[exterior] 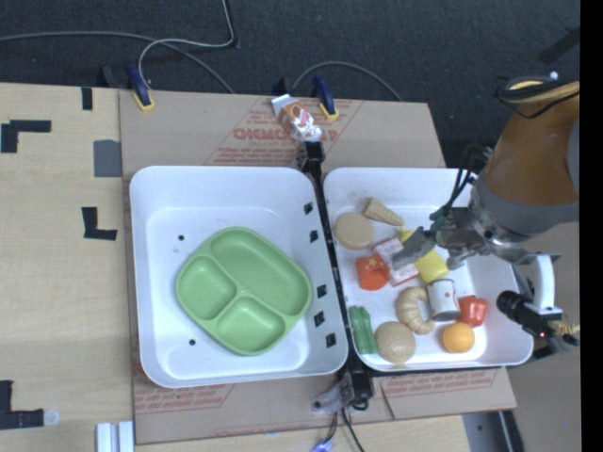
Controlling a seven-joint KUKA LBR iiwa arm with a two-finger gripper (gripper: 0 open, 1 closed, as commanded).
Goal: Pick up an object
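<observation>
2 white bins on the desk [57, 252]. The left bin [151, 196] carries a green tray [243, 290]. The right bin [499, 351] carries the candidate objects: a wedge [382, 213], a tan disc [354, 231], a red piece [372, 272], a yellow block [432, 266], a croissant [413, 307], a can [442, 299], an orange [458, 337], a potato [395, 341] and a green piece [362, 329].

The arm [528, 172] reaches in from the right; the gripper [424, 243] hangs over the middle of the right bin, near the yellow block and a red-and-white packet [392, 255]. Whether the jaws stand wide or narrow cannot be told, and no object is seen between them.

Likely step: descent onto 1 item. Objects lie crowded and touching, so a good grasp would centre on a single piece, jaws across its narrow side, clear of neighbours, closing before the lift.
</observation>
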